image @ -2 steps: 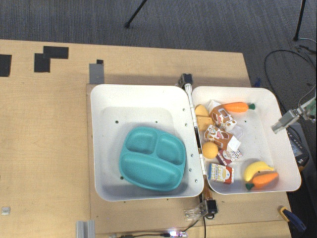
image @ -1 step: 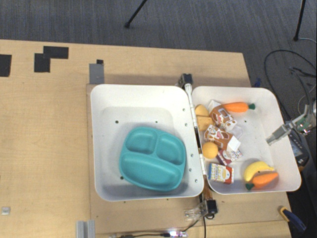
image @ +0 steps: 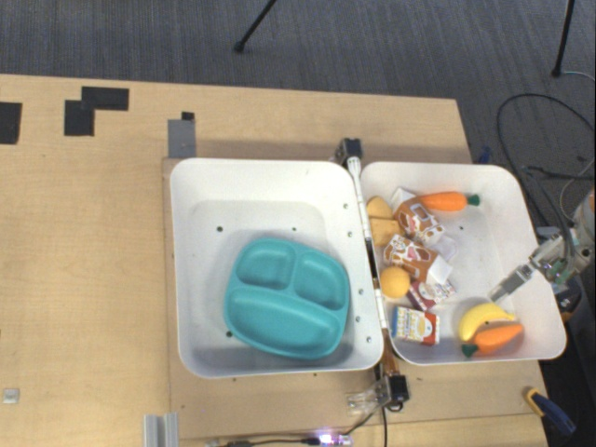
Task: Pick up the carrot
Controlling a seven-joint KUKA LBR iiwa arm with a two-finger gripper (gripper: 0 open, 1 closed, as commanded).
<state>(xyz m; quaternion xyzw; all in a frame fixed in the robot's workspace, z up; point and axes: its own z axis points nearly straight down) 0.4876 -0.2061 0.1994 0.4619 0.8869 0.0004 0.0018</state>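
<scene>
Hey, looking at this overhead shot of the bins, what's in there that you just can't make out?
- Tool: blurred and small at the camera view's right edge; open or shut is unclear.
- Arm: cut off by the right edge.
- Packets in the right bin: labels too small to read.
- Lower carrot: partly covered by the banana.
- Top carrot: fully visible.

Orange toy carrot with green stem tip (image: 444, 202) lying flat near right bin's far edge, tip pointing right, just beside snack packets. Second orange carrot (image: 494, 337) beside yellow banana, near corner.
</scene>
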